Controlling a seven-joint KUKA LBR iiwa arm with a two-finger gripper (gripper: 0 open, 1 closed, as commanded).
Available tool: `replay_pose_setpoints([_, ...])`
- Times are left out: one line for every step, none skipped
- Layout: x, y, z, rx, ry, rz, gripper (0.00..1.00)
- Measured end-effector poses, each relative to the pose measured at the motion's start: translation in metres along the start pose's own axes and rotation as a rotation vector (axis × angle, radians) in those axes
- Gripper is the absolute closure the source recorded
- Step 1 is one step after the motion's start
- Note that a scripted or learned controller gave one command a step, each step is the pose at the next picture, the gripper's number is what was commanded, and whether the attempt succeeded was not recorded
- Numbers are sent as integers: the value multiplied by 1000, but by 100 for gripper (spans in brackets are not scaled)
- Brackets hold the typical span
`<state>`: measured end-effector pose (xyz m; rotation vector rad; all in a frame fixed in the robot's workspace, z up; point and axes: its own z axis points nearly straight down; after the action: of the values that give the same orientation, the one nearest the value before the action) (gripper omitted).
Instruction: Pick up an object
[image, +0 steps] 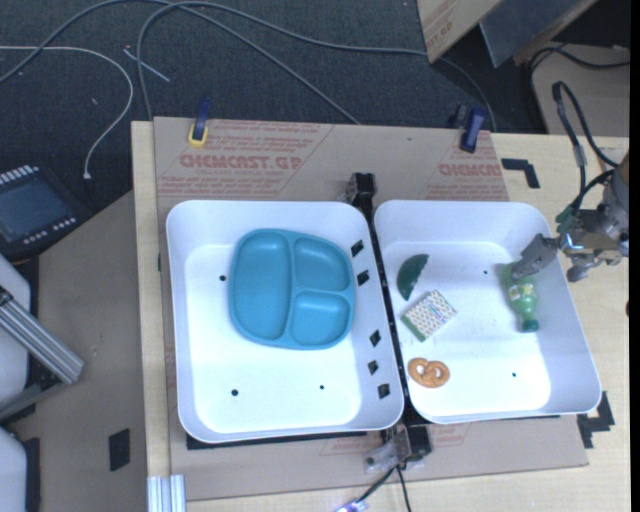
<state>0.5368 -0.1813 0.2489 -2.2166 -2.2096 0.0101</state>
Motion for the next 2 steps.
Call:
replay_pose_setpoints([0,2,-6,-12,-3,-3,0])
replay_pose_setpoints([-4,-2,55,-5,-1,-3,0])
